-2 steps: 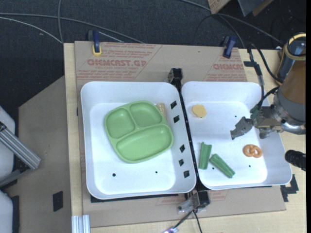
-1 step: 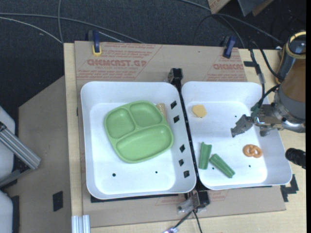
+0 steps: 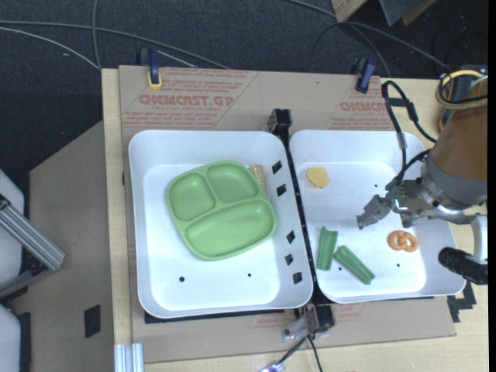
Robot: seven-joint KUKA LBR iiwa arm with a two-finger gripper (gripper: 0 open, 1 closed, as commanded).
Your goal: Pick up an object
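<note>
Two white bins side by side, with the gripper low over the right bin.

Camera view: the grey arm with its orange band reaches in from the right, and the fingers point left over bare bin floor; nothing sits between them, and I cannot tell how far apart the jaws stand. Just right of the jaws lies a small orange pretzel-shaped piece. Below and left of the jaws lie two green sticks, one upright and one slanted, their near ends close together. Up and left of the jaws, apart from them, sits a small yellow round piece. Well to the left, in the left bin, rests a green three-compartment plate, tilted a little.
</note>
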